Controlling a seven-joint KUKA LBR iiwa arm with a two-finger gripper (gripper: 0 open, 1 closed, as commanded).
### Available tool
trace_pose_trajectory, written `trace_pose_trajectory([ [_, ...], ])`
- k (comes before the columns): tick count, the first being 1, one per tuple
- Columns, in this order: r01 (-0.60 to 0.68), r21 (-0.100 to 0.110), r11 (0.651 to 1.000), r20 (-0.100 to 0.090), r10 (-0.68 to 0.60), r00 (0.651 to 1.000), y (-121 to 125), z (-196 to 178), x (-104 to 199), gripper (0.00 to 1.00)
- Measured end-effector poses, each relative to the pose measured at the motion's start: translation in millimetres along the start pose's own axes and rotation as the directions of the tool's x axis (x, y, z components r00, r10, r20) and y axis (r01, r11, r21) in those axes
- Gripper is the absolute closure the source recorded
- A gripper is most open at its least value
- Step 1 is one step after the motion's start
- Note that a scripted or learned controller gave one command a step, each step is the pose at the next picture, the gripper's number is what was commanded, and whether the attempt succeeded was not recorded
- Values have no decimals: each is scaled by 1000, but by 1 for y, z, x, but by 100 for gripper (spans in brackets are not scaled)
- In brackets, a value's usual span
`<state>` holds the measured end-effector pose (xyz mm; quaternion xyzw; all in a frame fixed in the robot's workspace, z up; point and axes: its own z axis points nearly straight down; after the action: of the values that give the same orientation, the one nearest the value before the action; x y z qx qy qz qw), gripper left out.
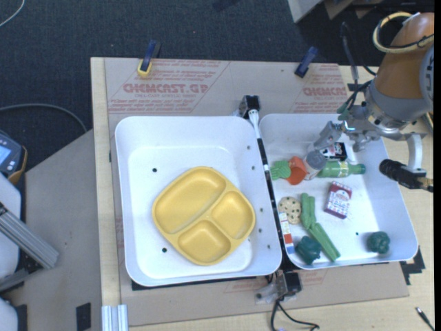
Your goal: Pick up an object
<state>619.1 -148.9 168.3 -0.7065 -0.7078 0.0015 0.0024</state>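
In the camera view, I read the end effector (329, 143) as positioned low over the upper part of the right bin (393, 205), directly above a tight cluster: a green bottle (342, 169) lying on its side, a grey cap-like piece (315, 159) at its left end, and an orange-and-green toy carrot (291, 171) just beside that. I cannot tell how the end effector stands, because the wrist hardware hides it, and I see nothing gripped. My main concern is a crowded grasp: closing here could catch two items at once, or pinch the rounded bottle off-centre and let it roll away. A second risk is a descent that pushes the cluster toward the divider (265, 178) between the bins and wedges an item against the wall. Other candidates lie further down: a small red box (337, 201), a cookie (290, 209), a long green vegetable (315, 227) touching a dark green piece (308, 250), and a dark green lump (377, 241) near the lower right corner. I judge the red box and the lump as the cleaner targets, since both stand apart. The left bin (138, 150) holds a yellow divided plate (203, 216) with bare floor around it. The desk (103, 185) border is narrow, so I would keep lifts vertical.
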Motion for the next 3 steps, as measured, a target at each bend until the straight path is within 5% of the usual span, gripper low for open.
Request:
trace_pose_trajectory([
  [1, -2, -11, 1000, -4, 2, 1000, 9, 46, -7, 0],
  [2, -1, -29, 1000, 5, 1, 1000, 13, 44, -8, 0],
  [3, -1, -35, 999, 0, 1, 1000, 15, 34, -6, 100],
])
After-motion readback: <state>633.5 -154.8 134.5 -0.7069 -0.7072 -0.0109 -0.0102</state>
